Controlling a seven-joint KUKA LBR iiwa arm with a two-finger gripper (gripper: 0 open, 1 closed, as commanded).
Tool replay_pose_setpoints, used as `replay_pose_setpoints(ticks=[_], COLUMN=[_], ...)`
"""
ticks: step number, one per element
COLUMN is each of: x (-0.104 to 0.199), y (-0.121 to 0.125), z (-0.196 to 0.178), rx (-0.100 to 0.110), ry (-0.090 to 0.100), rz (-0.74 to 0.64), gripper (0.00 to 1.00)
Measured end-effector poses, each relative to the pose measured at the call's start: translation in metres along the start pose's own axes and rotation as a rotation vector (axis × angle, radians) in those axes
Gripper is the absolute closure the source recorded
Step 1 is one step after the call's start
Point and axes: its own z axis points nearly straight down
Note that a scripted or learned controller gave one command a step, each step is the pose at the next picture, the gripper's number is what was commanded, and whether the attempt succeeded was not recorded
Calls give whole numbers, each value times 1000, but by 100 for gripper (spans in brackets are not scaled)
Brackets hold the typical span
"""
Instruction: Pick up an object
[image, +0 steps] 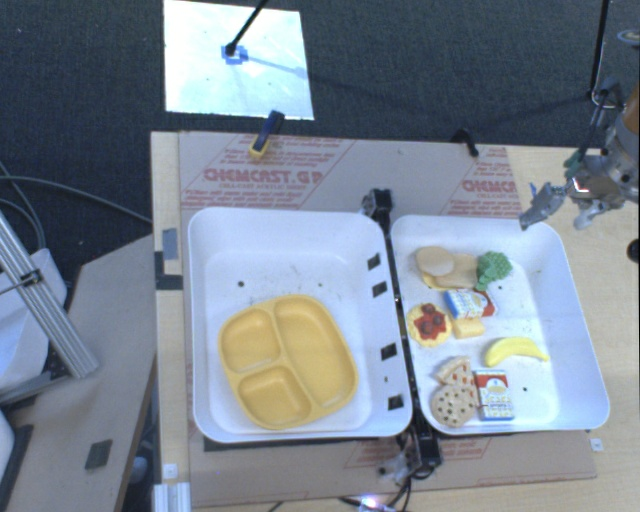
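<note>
The tool (560, 205) was seen spread open and gripping nothing, poised over the far right corner of the right bin (575, 290). The toy foods were crowded well apart from it; the broccoli (493, 266) lay nearest. A descent there was judged likely to close on bare plastic

bench clutter outside the bins
a pale sheet (238, 60) lies at twelve o'clock; a yellow-and-blue tool (265, 135) rests just below it on the board (300, 170).
</note>
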Motion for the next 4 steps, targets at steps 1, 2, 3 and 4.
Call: replay_pose_setpoints(ticks=[1, 2, 3, 4], x=[95, 74, -13, 93], y=[-48, -110, -138, -108], z=[124, 186, 183, 183], rx=[14, 8, 2, 0], ry=[7, 2, -3, 5], rz=[-8, 6, 10, -10], gripper=[0, 0, 0, 0])
